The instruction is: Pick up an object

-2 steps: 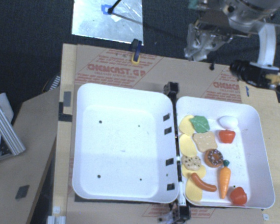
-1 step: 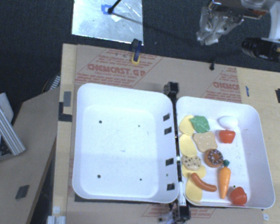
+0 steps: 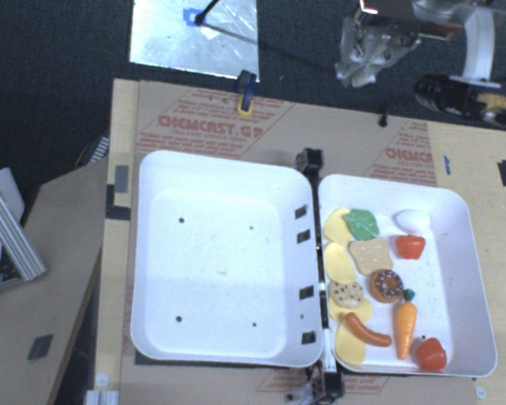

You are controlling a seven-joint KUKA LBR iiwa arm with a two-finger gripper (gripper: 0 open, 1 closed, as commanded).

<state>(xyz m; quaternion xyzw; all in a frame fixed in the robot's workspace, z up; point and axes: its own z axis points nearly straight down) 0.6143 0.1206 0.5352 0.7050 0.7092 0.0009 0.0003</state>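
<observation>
Pre-grasp: tool [image 3: 367,52] hangs high beyond the far edge of the tabletop [image 3: 208,117], nothing in it; can't tell if it's open or closed. All the toy food sits in the right bin [image 3: 472,289], e.g. carrot [image 3: 404,325], sausage [image 3: 367,331], donut [image 3: 386,286]. Next move, probably: pick one, travel over that bin, descend.

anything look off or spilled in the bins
Nothing stands out. The toy food, such as the carrot, sausage, donut and toast, all lies inside the right bin, crowded toward its left side but not spilled over the rim. The gripper hangs above the bench's far edge, away from the items.
</observation>
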